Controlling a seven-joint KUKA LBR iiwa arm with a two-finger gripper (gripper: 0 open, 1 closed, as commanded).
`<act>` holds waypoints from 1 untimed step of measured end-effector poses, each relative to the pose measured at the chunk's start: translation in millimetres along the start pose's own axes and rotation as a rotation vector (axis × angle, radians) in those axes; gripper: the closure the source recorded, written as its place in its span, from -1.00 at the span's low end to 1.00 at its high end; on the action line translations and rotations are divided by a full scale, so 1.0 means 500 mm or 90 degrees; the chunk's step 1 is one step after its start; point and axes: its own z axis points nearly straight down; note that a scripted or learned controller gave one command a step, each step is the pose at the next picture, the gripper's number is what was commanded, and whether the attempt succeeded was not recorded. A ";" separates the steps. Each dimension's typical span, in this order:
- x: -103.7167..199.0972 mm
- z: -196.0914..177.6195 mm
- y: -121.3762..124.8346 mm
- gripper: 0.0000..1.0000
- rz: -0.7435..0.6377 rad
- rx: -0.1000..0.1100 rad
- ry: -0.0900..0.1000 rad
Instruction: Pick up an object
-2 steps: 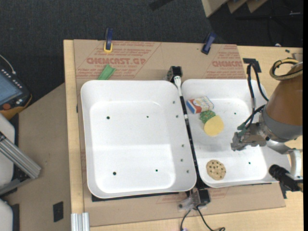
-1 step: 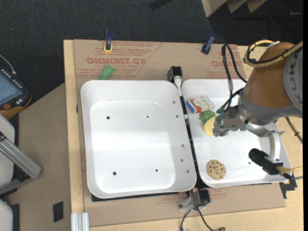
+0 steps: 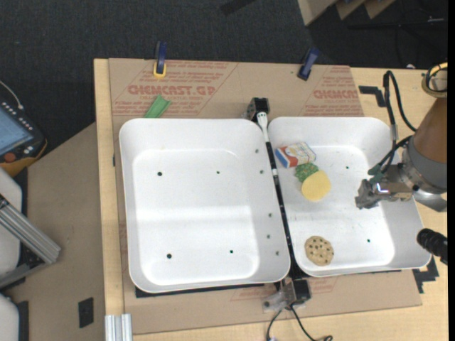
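Cookie (image 3: 319, 249) lies nearest the viewer, flat on the floor of the right bin (image 3: 370, 130), close to that bin's near rim and toward its left side. It is round, tan and speckled dark.

Farther back in the same bin sits a yellow disc (image 3: 316, 187), with a small green piece (image 3: 307, 170) touching its far edge. Just behind the green piece lies a small box (image 3: 294, 154), white with red and blue print, tilted slightly. All three cluster near the right bin's left wall, well apart from the cookie.

To the right of the yellow disc, the gripper (image 3: 366, 196) hangs over the right bin's floor near its right wall, reaching in on the grey arm (image 3: 426, 158). It is dark and small against the white; whether it is spread or closed I cannot tell. Nothing is seen caught in it, and it stands apart from the disc and the cookie.

Left of the right bin lies the left bin (image 3: 135, 190), the two rims touching along a dark seam. Both rest on a cardboard sheet (image 3: 234, 80) printed in red. On that sheet, beyond the left bin's far left corner, lies a green scrap (image 3: 156, 106), and two clamps (image 3: 161, 60) grip the sheet's far edge
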 end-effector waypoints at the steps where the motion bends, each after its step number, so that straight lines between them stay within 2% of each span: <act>1: 0.125 -0.058 0.074 1.00 -0.009 -0.002 0.003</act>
